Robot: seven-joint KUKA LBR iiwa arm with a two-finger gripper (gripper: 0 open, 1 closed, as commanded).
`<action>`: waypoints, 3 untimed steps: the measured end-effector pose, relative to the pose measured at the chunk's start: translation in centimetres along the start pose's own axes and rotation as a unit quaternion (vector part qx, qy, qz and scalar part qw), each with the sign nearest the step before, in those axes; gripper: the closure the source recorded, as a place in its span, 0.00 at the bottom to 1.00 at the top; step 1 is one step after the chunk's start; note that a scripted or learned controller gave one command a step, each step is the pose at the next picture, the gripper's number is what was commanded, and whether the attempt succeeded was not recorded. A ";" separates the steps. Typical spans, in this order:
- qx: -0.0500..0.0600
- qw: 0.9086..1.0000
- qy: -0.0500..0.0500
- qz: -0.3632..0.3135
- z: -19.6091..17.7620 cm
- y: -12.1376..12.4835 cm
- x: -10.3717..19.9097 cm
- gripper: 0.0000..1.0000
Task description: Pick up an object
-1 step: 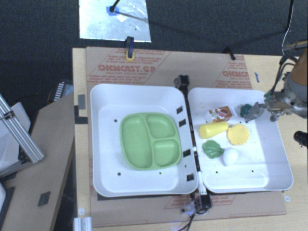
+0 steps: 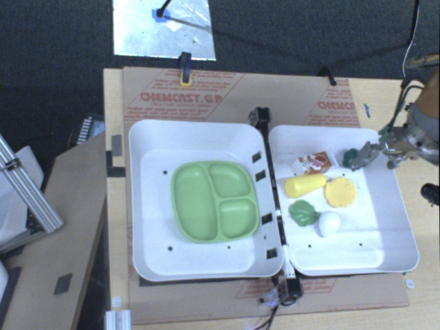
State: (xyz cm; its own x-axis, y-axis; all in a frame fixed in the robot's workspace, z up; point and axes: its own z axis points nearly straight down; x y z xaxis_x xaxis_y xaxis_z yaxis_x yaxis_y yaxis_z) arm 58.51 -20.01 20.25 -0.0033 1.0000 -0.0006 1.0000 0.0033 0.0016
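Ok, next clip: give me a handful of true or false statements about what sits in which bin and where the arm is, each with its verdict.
1. The green divided plate lies in the left bin. True.
2. The yellow round piece lies in the left bin. False: it is in the right bin, beside the yellow long piece.
3. The white egg-like object sits next to the green leafy item. True.
4. The gripper hangs over the green plate. False: it is at the right bin's upper right part.
5. The plate has three compartments. True.
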 end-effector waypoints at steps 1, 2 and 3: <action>0.001 1.000 0.001 0.001 4.5 -0.8 0.0 0.00; 0.002 1.000 0.001 0.001 10.5 -1.0 0.5 0.00; -0.001 1.000 0.002 0.001 11.6 -0.8 0.6 0.00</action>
State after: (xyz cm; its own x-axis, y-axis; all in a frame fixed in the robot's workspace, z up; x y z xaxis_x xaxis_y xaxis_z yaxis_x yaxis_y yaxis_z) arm 57.74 -19.39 8.68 -0.0017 1.0000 0.0029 1.0000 0.0017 0.0032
